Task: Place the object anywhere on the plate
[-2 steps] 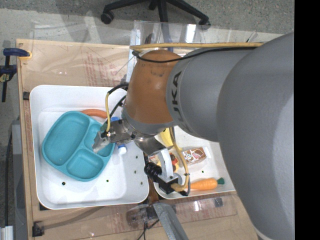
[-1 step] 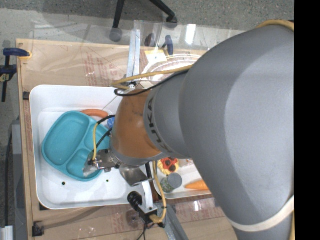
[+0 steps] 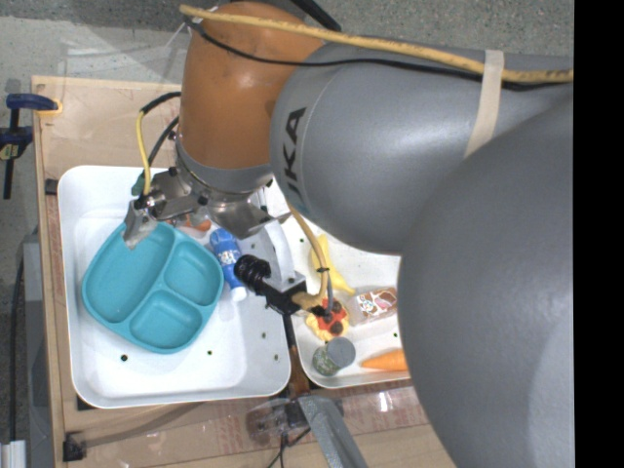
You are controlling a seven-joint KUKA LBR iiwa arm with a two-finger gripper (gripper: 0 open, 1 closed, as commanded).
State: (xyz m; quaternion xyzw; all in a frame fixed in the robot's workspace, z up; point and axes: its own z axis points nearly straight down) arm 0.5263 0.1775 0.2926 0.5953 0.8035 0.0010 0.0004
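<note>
Plate: teal three-compartment plastic plate (image 3: 151, 286) lies in the left white bin (image 3: 73, 261); compartments look bare.
Gripper: gripper (image 3: 136, 217) hovers at plate's 12 o'clock rim.
Object: likely blue-and-white bottle (image 3: 227, 254), just off plate's 2 o'clock edge.
Progress: placing appears undone.

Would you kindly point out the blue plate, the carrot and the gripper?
Plate (image 3: 146, 286): camera view, middle divider.
Carrot (image 3: 383, 362): camera view, mid-body.
Gripper (image 3: 136, 224): camera view, at its fingertips.
</note>
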